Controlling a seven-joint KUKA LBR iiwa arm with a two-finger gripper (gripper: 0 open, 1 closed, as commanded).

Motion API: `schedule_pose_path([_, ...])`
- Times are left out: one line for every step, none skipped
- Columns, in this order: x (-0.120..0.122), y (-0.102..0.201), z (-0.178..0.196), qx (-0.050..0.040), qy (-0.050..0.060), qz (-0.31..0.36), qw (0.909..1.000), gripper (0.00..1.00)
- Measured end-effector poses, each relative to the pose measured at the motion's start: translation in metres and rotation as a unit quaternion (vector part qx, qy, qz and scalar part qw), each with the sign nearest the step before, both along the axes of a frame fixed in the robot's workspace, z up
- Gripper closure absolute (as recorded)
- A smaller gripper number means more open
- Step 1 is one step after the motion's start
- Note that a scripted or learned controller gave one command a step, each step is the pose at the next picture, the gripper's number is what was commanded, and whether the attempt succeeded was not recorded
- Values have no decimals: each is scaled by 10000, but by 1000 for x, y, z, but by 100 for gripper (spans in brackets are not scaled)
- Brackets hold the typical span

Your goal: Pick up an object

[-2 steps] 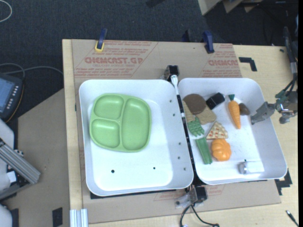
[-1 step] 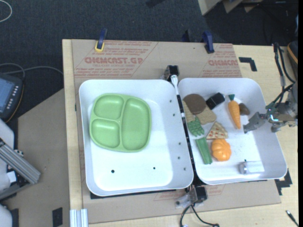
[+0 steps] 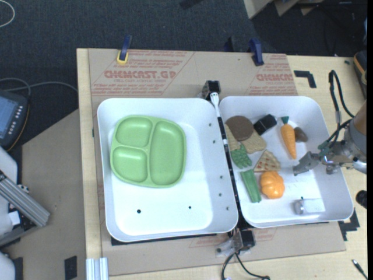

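Observation:
The right bin (image 3: 326,112) holds several toy foods: an orange carrot (image 3: 288,140), a round orange fruit (image 3: 271,185), a brown disc (image 3: 239,126), a black block (image 3: 265,123), a tan wedge (image 3: 267,162), green pieces (image 3: 251,185) and a small brown lump (image 3: 301,135). A small white block (image 3: 309,206) lies near the bin's front edge. My gripper (image 3: 312,162) hangs low over the right half of this bin, right of the orange fruit and below the carrot. Nothing shows in its grasp.
The left bin (image 3: 169,214) bears a green divided plate (image 3: 148,150) in its upper left part. A hinge strip with black clips (image 3: 213,89) separates the bins. Cables (image 3: 335,98) run along the right bin's far right side.

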State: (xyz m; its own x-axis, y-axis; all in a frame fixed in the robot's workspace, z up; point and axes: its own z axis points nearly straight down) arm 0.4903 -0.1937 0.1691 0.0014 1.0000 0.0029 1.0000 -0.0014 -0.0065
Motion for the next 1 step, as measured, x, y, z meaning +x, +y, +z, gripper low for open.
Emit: schedule_pose_path([-9, -5, -51, 0, -2, 0, 10000, 0])
